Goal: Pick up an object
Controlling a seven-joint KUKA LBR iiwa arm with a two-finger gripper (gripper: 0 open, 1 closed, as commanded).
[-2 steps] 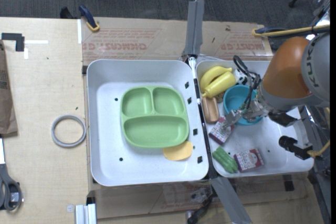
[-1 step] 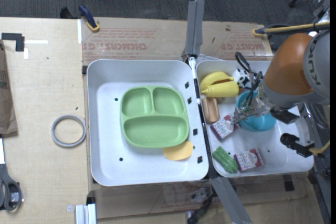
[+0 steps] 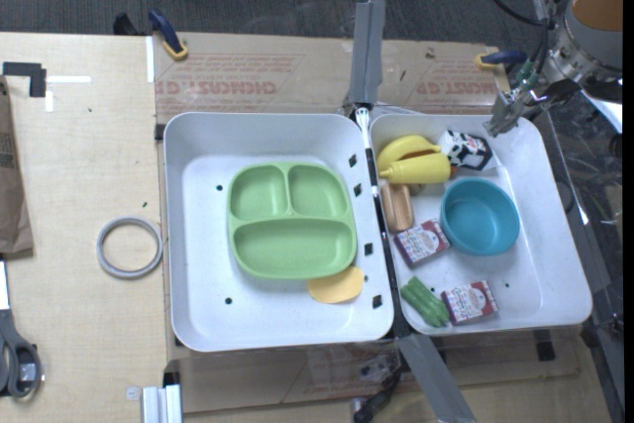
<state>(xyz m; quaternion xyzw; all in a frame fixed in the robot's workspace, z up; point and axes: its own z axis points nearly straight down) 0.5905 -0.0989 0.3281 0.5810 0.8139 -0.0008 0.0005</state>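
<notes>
So the right bin has a pile of stuff: a banana, a yellow bottle, a blue bowl, two small red cartons and a little black-and-white toy. The pincer hangs over that bin's far right corner, just beside the toy, can't tell its state. Left bin holds a green divided plate with a yellow chip at its near edge.

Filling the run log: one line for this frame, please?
pincer: over right bin's far rim, nothing visibly held | nearest: black-and-white toy | right bin: banana, blue bowl | left bin: green tray
</notes>
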